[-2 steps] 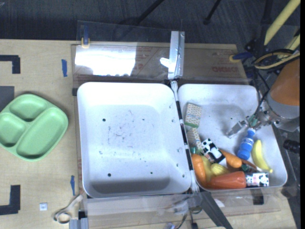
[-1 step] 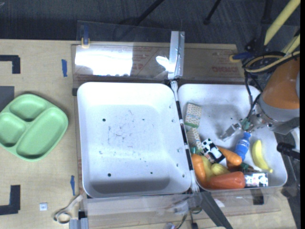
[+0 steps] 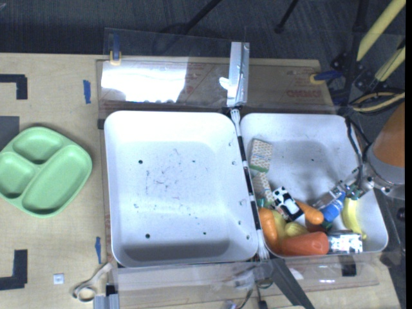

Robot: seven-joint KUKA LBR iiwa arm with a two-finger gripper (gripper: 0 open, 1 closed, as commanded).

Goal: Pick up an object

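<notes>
Off to the left there's a green divided plate (image 3: 42,170) sitting on the wooden tabletop (image 3: 51,262), plus bits of blue tape (image 3: 87,91) and black corner markers (image 3: 16,85).

Both bins look like smooth white plastic; left bin (image 3: 170,172) semi-matt with faint scuffs and pen-like marks on the floor, right bin (image 3: 309,147) same finish. Bench top (image 3: 58,82) light wood or laminate, matt. Green divided tray (image 3: 42,170) glossy moulded plastic. Clear sheet behind the bins (image 3: 167,76) is shiny, acrylic probably, throwing glare. Upright bracket (image 3: 239,73) brushed metal. Toy food: banana (image 3: 351,214), carrot (image 3: 310,213), sausage (image 3: 302,243), all smooth glossy plastic. Patterned box (image 3: 260,156) looks like matt card, hard to confirm at this resolution. Gripper (image 3: 344,190) shows metallic sheen.
</notes>
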